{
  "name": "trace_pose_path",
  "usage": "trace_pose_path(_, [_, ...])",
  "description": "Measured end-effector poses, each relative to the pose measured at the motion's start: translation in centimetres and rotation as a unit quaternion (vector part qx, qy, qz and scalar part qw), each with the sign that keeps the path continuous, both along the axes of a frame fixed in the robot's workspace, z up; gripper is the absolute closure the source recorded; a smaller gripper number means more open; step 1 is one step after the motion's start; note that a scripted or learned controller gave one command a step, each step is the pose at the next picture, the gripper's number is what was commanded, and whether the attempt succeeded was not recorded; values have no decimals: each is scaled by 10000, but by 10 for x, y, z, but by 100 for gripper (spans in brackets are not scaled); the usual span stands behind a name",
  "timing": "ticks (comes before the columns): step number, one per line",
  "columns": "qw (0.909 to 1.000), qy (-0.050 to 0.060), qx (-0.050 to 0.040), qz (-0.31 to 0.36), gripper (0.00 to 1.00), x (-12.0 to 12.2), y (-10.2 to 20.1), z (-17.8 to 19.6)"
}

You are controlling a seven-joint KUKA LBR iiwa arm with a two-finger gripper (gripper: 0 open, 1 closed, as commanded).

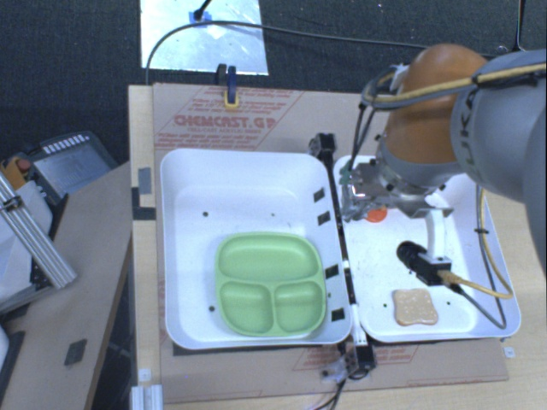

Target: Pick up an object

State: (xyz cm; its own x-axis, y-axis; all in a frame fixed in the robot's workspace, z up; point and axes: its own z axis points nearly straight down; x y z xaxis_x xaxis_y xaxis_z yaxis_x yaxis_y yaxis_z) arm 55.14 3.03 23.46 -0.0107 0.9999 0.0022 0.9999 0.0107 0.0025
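1. Dark carpet surrounds a bench topped with printed brown cardboard (256, 114), which bears two shallow white bins side by side.
2. Reaching from the right, the grey arm with an orange band (436, 101) hangs over the right bin (491, 314).
3. Inside the left bin (184, 229) lies a pale green three-compartment plastic tray (272, 282).
4. Near the right bin's front sits a tan toast-shaped piece (415, 307), apart from the arm.
5. Just beside the gripper (363, 196), a small orange-red object (376, 215) peeks out; I cannot tell its grasp.

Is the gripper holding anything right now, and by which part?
Cannot be told: the gripper is low in the right bin, over an orange object.
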Motion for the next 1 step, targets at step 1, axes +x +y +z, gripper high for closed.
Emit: trace_pose_path(1, [10000, 10, -3, -3, 100, -2, 60, -10])
